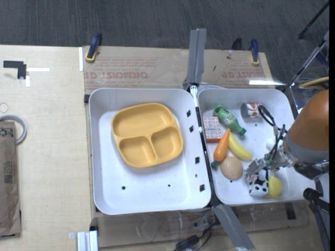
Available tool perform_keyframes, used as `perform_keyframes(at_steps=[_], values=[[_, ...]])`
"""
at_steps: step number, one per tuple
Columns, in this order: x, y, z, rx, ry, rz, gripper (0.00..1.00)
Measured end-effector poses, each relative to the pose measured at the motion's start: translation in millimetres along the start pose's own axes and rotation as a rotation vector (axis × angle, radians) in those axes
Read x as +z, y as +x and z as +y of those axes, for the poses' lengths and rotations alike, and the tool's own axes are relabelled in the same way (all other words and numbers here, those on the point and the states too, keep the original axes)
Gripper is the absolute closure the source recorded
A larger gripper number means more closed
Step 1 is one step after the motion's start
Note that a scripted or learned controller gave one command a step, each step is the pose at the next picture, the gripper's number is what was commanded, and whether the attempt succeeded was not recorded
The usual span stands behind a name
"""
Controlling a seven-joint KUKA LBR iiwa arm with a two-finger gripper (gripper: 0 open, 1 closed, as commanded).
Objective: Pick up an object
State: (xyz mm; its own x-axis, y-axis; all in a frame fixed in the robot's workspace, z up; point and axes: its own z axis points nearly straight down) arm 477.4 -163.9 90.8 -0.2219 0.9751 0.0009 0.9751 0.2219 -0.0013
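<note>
So my gripper [260, 167] is hanging low in the right bin [282, 101], can't tell how the jaws stand. Cow toy [258, 184] sits right under me, lemon [274, 186] beside it.

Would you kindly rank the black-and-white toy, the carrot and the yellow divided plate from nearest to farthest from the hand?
Measured from the hand:
1. Black-and-white toy, just below it in the right bin.
2. Carrot, further left, same bin.
3. Yellow divided plate, in the left bin.
</note>
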Motion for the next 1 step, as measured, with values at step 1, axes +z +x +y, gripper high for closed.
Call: perform_keyframes(at_steps=[1], values=[[-0.6, -28.5, 12.6, 0.111, -0.001, -0.001, 0.00]])
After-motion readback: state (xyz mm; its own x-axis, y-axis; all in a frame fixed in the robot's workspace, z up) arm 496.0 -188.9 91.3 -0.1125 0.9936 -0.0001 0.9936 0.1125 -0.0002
